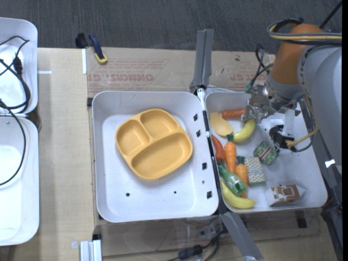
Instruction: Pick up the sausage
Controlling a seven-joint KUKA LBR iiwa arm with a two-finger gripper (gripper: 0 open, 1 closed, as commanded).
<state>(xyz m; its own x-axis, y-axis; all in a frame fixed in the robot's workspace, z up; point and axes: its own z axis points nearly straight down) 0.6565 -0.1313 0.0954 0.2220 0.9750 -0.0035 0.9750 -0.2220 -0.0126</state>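
A: Largest first, what do you see?
B: The left bin (106, 162) with its yellow divided plate (154, 143), well left of your tool (255, 112).
A: And the tool?
B: Low in the right bin (310, 170); you cannot tell its state.
A: The sausage (234, 113)?
B: Just left of the tool, above a banana (244, 131).

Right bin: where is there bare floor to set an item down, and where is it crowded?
In the right bin, bare floor lies between the green box and the small carton, toward the right wall. The left side is crowded: carrots, bananas, sausage. The gripper hangs over the upper part.
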